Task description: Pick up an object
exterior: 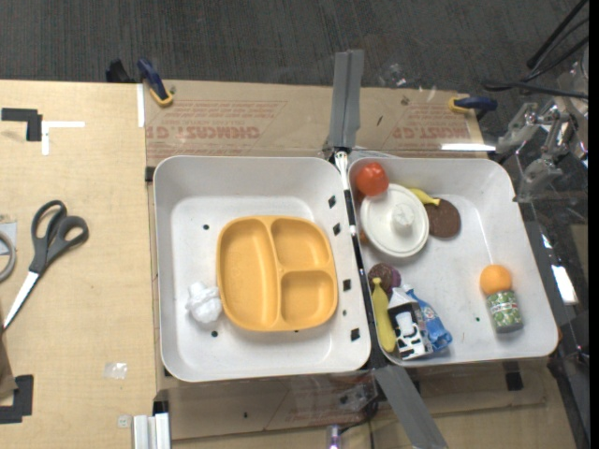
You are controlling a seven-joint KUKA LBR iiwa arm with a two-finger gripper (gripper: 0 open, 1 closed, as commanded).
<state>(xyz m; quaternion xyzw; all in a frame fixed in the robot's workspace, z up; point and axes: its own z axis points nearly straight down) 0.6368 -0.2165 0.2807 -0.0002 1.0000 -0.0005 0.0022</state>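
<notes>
The right bin point(524, 251) holds several objects. A red tomato point(372, 178) lies at its far left corner, beside a white round bowl point(396, 221). A small yellow piece point(423, 195) and a brown disc point(444, 219) touch the bowl's right side. An orange ball point(496, 278) sits on top of a small jar of green bits point(506, 312) at the right. Near the front left lie a dark purple fruit point(385, 276), a yellow banana point(380, 312) and a blue and white packet point(417, 325). The left bin point(178, 213) holds a yellow divided plate point(277, 272) and a white crumpled lump point(202, 302).
Black-handled scissors point(47, 241) lie on the wooden bench at the left. Brown cardboard point(243, 124) with blue clamps point(154, 82) lies behind the bins. A grey bar point(346, 101) runs back from the gap between the bins. Metal parts and cables point(547, 138) crowd the far right.
</notes>
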